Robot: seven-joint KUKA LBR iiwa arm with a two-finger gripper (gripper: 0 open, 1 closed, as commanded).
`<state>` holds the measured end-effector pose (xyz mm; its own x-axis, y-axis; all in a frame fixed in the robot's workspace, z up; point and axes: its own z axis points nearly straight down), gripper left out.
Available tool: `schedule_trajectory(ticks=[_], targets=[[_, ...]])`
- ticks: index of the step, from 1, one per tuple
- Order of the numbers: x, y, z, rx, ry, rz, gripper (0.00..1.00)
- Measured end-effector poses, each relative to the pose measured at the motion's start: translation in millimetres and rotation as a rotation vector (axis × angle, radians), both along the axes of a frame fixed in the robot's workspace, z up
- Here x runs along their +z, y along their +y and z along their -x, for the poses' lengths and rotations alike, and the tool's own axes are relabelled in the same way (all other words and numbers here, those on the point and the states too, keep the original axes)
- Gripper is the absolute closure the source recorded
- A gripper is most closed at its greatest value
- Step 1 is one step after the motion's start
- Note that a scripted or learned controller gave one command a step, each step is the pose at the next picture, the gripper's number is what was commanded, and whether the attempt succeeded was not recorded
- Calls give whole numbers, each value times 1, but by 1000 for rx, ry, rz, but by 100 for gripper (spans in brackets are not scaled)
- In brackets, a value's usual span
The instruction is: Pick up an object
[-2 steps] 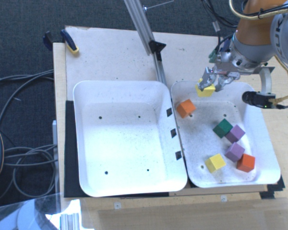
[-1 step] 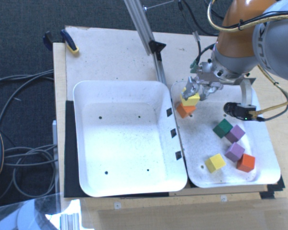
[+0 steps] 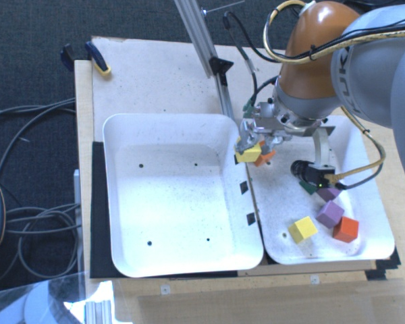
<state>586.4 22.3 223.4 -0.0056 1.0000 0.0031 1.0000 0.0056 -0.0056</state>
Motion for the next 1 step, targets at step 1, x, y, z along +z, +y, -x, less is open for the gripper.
schedule_trajectory(ticks=[1], targets=[[15,47,26,1,-2,-1,100]])
